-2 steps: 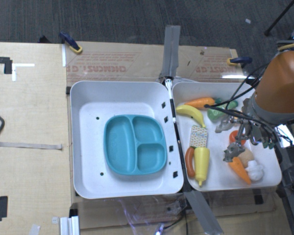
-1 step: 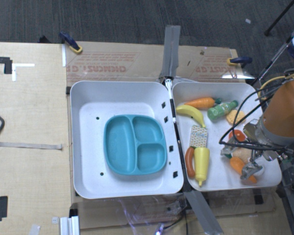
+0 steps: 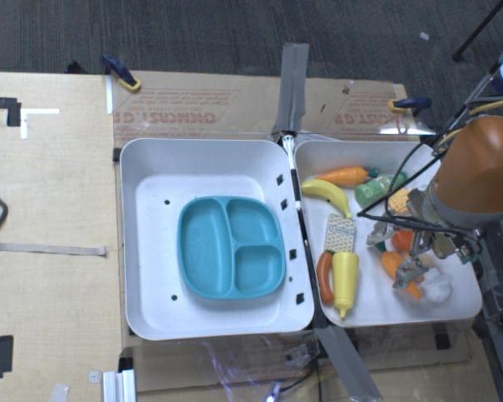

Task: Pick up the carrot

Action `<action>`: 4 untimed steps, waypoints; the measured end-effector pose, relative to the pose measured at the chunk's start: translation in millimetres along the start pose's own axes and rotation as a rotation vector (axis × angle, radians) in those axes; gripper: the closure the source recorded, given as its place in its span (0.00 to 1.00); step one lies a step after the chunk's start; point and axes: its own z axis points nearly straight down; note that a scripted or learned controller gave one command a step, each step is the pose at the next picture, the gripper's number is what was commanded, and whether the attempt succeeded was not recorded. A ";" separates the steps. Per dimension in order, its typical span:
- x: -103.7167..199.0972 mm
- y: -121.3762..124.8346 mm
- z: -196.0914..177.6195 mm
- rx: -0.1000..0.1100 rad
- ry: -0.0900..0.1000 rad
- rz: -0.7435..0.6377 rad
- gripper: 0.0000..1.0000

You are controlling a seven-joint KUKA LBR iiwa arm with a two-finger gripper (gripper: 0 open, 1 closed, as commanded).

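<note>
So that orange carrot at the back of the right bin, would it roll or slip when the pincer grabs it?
Probably a bit. The carrot looks round and tapered, so it may roll or squirt out of a pinch. Its smooth, shiny surface suggests a stiff, light plastic toy. The banana lying close beside it might get nudged too.

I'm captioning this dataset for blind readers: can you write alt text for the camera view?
The arm reaches from the right into the right bin, its gripper low among toy foods, away from the carrot that lies by a banana at the far end. The left bin holds a blue divided tray.
</note>
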 end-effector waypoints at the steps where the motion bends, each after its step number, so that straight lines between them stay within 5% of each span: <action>1: 24.2 1.7 -0.2 0.001 0.001 0.263 0.00; 2: 35.5 40.2 -0.2 0.001 0.001 0.180 0.00; 3: 32.4 39.7 -10.3 0.004 -0.004 0.176 1.00; 4: 29.2 39.2 -20.3 0.007 -0.011 0.173 1.00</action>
